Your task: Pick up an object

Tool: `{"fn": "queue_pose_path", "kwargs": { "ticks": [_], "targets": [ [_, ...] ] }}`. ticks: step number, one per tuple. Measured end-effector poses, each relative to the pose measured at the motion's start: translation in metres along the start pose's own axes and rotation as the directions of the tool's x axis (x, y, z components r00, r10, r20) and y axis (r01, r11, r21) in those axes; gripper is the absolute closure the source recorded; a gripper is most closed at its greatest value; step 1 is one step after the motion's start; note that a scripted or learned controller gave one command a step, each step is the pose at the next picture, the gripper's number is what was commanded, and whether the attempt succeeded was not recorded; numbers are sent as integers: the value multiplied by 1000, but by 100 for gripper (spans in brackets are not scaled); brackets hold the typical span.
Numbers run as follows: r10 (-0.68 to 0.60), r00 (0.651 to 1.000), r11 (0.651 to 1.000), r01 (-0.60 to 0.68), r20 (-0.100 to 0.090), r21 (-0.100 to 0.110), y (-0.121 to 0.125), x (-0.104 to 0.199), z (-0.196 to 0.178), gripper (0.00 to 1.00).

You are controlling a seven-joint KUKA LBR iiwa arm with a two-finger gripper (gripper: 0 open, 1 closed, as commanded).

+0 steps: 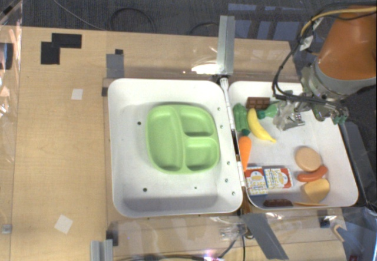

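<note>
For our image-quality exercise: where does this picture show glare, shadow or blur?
Camera view: glare whitens the far rim between the two shallow white bins; the green divided plastic plate casts a soft shadow in the left bin; the metal gripper looks slightly blurred; the yellow toy banana stays fairly sharp.

I see the banana [260,126] just left of the fingers [290,117] in the right bin [347,162]; the divided tray [181,138] lies farther left, in the left bin [126,154].
</note>
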State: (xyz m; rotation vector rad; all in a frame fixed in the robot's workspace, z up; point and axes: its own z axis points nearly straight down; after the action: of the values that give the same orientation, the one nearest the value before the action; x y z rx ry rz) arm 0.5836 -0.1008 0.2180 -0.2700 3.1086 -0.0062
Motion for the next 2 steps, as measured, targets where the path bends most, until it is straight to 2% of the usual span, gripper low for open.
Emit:
{"fn": "queue_pose_path", "kwargs": {
  "ticks": [1,2],
  "targets": [
    [-195,981,981,195,-7,-4,-30,-23,-52,100],
    [-387,922,922,387,-8,-6,-105,-62,-52,100]
  ]
}}
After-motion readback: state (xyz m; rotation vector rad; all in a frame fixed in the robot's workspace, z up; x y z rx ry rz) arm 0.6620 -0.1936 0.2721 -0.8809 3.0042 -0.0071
